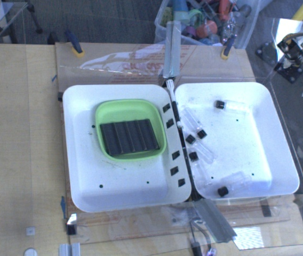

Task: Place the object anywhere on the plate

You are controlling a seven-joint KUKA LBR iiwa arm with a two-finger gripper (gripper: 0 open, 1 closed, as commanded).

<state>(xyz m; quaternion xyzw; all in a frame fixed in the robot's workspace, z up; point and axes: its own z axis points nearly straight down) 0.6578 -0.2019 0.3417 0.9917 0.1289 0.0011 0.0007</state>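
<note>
Obj looks like a dark grey ribbed slab; it's lying flat on the green plate, covering most of the plate's floor and a bit toward the near rim. Its ridges run roughly front to back. The plate is squarish w/ rounded corners and sits in the left white bin, toward the bin's back and centre, apart from the walls.

Along that bin's right wall I see a row of small black squares, approx five, running front to back.

The right white bin touches the left one at the centre seam. It holds several clear vials w/ black caps: one near the back, a pair just beside each other near the seam, one further forward, and one at the front wall. The clear bodies are hard to make out against the white.

Both bins sit on a wooden worktop. A grey tape strip runs back from the seam, and another lies at the front. Behind, there's a clear tub of coloured odds & ends.
</note>
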